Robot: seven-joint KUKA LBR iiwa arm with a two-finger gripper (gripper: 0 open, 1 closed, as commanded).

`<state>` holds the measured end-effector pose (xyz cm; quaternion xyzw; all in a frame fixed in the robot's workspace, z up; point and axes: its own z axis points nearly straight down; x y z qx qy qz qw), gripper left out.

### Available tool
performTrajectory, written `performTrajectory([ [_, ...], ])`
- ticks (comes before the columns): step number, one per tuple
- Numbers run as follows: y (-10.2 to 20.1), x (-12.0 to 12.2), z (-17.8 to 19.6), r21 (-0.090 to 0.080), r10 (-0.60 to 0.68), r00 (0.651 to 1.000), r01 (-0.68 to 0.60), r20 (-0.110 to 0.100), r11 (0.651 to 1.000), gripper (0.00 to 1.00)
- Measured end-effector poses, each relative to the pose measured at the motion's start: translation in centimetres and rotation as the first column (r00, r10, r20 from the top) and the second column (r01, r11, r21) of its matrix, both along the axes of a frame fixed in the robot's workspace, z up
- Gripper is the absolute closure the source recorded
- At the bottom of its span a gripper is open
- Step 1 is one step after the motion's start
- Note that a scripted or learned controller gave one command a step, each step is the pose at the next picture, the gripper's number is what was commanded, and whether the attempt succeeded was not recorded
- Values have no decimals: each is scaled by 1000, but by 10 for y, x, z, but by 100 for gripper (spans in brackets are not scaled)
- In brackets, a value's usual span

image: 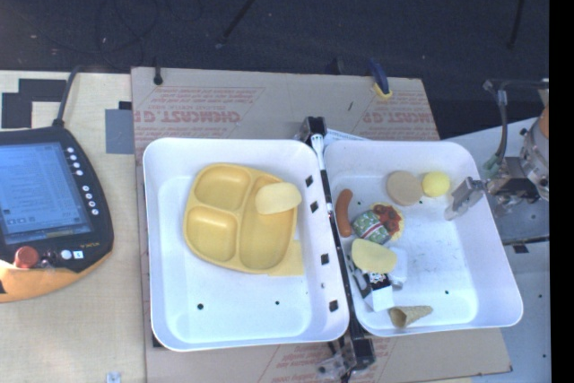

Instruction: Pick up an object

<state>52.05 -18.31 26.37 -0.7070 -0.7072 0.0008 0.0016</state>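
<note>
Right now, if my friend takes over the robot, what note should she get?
Gripper: at the right bin's right rim, nothing seen between its fingers.
Right bin: yellow ball, tan disc, sausage, a red-and-green toy, a pale yellow piece, a cone.
Left bin: yellow divided tray, pale yellow piece on it.
Done: nothing lifted.
Left: pick up an object; the ball lies closest.

A yellow divided tray point(235, 220) lies in the left bin point(170, 282). The right bin point(484, 282) holds toy food; the gripper point(466, 195) hangs at its right edge.
</note>
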Motion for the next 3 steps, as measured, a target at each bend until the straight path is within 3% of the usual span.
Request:
performTrajectory([
  [1, 49, 83, -113, 1, 6, 1000, -6, 0, 1000, 0],
  [2, 57, 61, -132, -2, 1, 1000, 0, 5, 1000, 0],
  [3, 97, 38, -175, -12, -3, 1000, 3, 10, 1000, 0],
])
